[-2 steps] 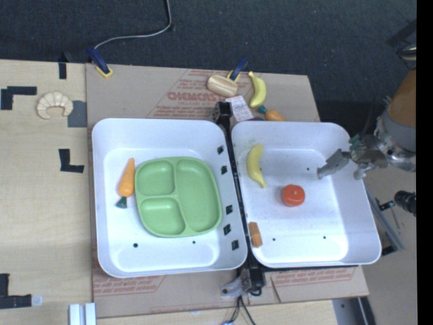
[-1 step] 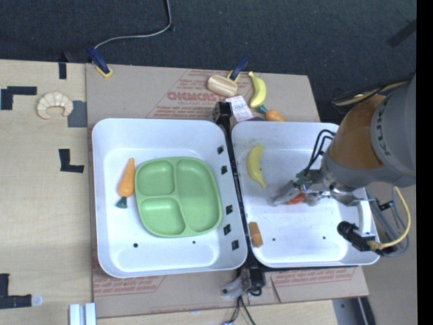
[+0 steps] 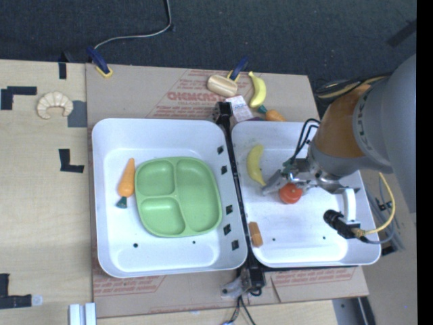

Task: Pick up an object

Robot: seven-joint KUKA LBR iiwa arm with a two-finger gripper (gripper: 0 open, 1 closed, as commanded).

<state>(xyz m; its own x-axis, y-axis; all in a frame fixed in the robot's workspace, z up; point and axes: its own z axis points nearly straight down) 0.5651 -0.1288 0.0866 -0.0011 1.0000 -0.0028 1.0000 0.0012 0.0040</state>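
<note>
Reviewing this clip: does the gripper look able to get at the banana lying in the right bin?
Probably yes. The banana lies apart from the tomato, with nothing on top of it, just left of the gripper, which is low in the right bin.

Even, bright overhead light, mild glare on the white bins (image 3: 108,249), soft shadows, slightly coarse focus.

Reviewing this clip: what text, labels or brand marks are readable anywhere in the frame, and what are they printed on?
"CHEMCAST": red print on the cardboard sheet under the bins, just beyond the left bin; the last letters are partly covered.
Smaller red print beside it and along the cardboard's near edge: too blurred to read.
Small packet between the bins: print too small to read.
</note>
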